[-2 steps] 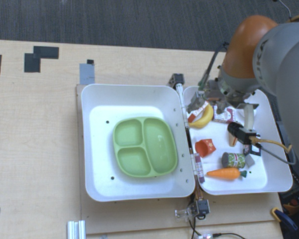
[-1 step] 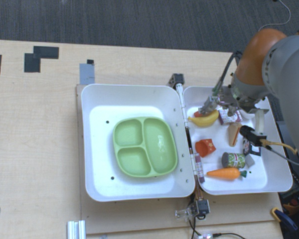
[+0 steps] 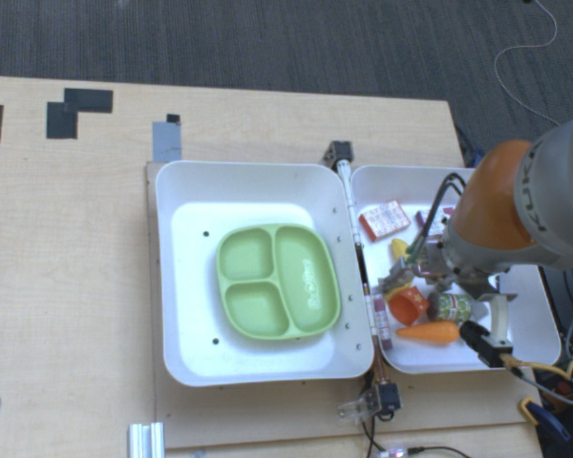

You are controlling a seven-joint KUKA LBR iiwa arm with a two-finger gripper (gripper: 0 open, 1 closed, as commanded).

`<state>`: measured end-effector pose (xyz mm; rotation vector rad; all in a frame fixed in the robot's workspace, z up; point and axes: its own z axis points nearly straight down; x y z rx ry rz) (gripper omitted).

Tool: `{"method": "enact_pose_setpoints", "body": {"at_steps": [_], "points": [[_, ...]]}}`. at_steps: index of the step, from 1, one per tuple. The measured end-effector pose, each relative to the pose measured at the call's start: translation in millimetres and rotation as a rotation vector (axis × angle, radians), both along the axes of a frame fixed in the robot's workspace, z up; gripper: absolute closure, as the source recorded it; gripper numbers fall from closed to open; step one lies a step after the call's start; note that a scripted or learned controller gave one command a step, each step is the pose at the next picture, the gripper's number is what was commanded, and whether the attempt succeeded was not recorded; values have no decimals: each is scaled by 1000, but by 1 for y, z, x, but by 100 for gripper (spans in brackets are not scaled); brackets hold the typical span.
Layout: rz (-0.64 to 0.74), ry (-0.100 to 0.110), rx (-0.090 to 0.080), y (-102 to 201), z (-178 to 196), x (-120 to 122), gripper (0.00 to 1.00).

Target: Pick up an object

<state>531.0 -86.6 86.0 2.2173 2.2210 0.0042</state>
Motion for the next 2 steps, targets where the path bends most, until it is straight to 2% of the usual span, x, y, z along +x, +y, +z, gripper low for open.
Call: {"method": "enact_pose_setpoints", "body": {"at_steps": [1, 2], "points": [[1, -7, 0, 1, 12, 2, 100], [4, -1, 2, 81, 100, 79, 100]]}}
